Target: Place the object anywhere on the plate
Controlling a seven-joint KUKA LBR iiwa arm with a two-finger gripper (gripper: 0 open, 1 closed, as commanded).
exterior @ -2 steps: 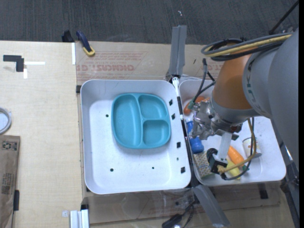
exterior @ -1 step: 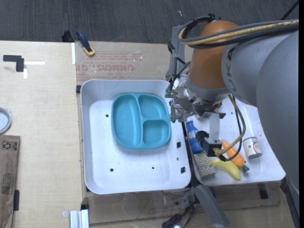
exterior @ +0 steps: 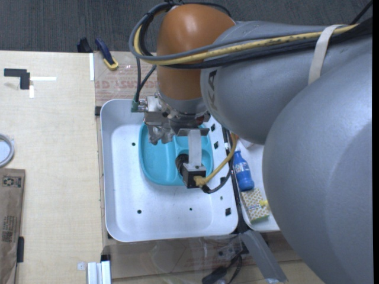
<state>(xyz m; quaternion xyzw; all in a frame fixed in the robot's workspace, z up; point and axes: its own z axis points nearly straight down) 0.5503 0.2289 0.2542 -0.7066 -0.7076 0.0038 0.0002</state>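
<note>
The claw [exterior: 164, 136] hangs over the plate [exterior: 155, 165], above its far edge. The wrist hides its tips from above, so I cannot tell whether it is open or closed, or whether it grips anything.

The plate is blue and lies flat in the left bin [exterior: 148, 213], towards that bin's far right corner. The near half of the bin floor is bare white.

The right bin [exterior: 253, 156] is mostly covered by the arm [exterior: 308, 129]; a narrow strip along its left edge is visible. On that strip lies a blue bottle [exterior: 241, 171] with a white label. Just nearer than it is a yellow-green pack [exterior: 256, 207], perhaps a sponge; the view is too small to be sure. Both are apart from the plate, with the bins' walls between. Which of the two is the task's object I cannot tell.

On the bench [exterior: 53, 117], left of the bins, a brown bag [exterior: 12, 209] lies at the near left edge. A blue clamp [exterior: 105, 53] sits beyond the left bin's far left corner.
</note>
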